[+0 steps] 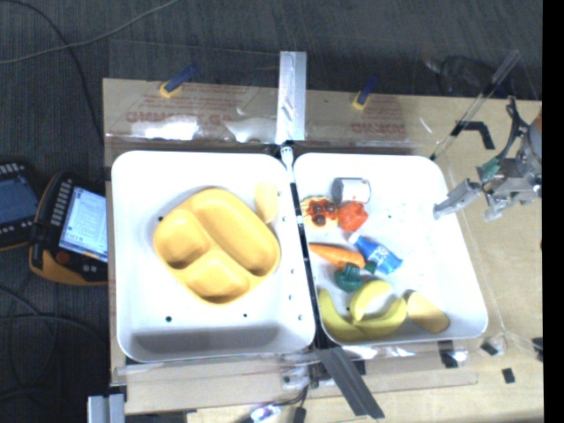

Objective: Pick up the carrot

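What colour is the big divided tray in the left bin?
Yellow: the divided tray, seen in the camera view.

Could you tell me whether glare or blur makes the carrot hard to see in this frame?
In the camera view, light is even and soft; the carrot reads clearly against the white right bin, slightly soft-edged. The clear sheet behind the bins shows pale glare. The gripper looks blurry.

A robotics lab: a plywood worktop [507, 342] carries two shallow white bins [132, 263] clamped side by side, a teach pendant [70, 232] lies on dark carpet [53, 86] beyond the worktop's left edge, and loose cables [35, 20] trail across the floor.
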You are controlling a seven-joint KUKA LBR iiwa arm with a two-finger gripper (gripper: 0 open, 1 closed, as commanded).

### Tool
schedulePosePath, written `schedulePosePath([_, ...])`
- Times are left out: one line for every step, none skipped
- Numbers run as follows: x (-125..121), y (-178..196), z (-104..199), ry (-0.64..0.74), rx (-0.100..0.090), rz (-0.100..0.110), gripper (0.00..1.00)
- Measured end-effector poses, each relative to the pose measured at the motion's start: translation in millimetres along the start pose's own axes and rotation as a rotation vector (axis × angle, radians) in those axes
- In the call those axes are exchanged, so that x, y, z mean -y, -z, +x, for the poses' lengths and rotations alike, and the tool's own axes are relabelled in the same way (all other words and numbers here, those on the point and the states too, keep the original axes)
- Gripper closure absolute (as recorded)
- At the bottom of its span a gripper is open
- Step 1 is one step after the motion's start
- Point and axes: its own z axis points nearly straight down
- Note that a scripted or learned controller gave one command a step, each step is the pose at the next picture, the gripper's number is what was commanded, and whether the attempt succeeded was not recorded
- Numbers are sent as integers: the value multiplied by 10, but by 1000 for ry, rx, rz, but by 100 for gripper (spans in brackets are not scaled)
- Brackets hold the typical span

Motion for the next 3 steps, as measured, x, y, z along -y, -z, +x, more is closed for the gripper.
schedulePosePath([28,-825,167,-254,-2,2,0])
schedulePosePath([107,-1589,882,27,0,-1,0])
schedulePosePath([-64,-891,1719,0,2,1,0])
